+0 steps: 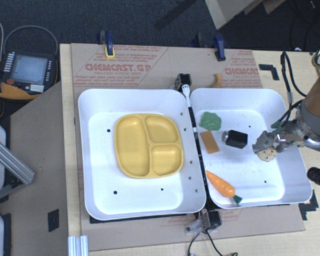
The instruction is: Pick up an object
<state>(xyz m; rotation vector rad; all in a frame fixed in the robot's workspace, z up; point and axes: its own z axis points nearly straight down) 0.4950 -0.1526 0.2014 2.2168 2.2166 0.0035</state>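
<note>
Camera view: looks down on a counter [149, 63] with two white bins side by side.
Left bin [96, 159]: holds a yellow plate [148, 144] with three sections.
Right bin [272, 180]: holds a green lump [210, 121], a brown block [209, 142], a black block [236, 138] and a toy carrot [222, 184].
Carrot: lies near the front edge of the right bin, apart from the other things.
Arm [316, 111]: reaches in from the right side.
Gripper [266, 147]: is low over the right part of the right bin, near the black block.
Gripper state: a small tan, speckled thing [265, 153] sits at its tip, but I cannot tell if the gripper has it or how wide it is.
</note>
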